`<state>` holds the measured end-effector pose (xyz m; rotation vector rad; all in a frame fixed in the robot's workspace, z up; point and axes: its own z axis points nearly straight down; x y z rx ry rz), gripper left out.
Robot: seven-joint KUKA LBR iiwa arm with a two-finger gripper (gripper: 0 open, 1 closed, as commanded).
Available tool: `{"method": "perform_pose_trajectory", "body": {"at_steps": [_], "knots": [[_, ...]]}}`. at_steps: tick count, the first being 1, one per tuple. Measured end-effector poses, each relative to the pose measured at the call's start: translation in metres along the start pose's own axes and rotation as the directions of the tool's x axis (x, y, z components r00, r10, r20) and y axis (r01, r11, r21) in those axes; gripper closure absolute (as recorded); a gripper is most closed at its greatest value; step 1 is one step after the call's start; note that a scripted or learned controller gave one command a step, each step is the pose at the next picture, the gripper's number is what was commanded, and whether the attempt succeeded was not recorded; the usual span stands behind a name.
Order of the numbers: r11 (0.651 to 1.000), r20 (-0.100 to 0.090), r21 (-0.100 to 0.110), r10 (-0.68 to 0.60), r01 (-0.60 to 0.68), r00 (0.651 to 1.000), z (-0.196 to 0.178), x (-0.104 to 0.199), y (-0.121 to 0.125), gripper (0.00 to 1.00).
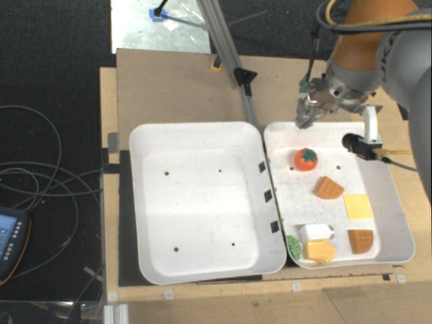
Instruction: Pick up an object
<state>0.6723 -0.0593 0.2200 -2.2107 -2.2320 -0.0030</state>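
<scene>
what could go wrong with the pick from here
1. The gripper hangs over the far rim of the right bin, so a straight descent could strike the rim rather than the tomato.
2. The white block, yellow piece and green item are crowded in the near corner; a grasp there may nudge neighbours.

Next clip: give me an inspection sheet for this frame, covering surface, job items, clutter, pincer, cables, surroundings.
Surface: brown bench bearing left bin and right bin.
Job's things: in right bin, tomato, orange wedge, yellow square, brown waffle, white block, yellow piece, green piece.
Clutter: nothing seen.
Grippers: pincer over right bin's far edge, holding nothing visible.
Cables: black loops on floor at left.
Surroundings: tablet, dark carpet, tripod leg.
</scene>
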Motion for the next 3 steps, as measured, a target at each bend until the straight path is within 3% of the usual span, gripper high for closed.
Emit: {"method": "perform_pose_trajectory", "body": {"at_steps": [3], "knots": [[1.0,-0.001,-0.001,-0.002,0.002,1.0,-0.017,0.159,-0.026,1.0]]}}
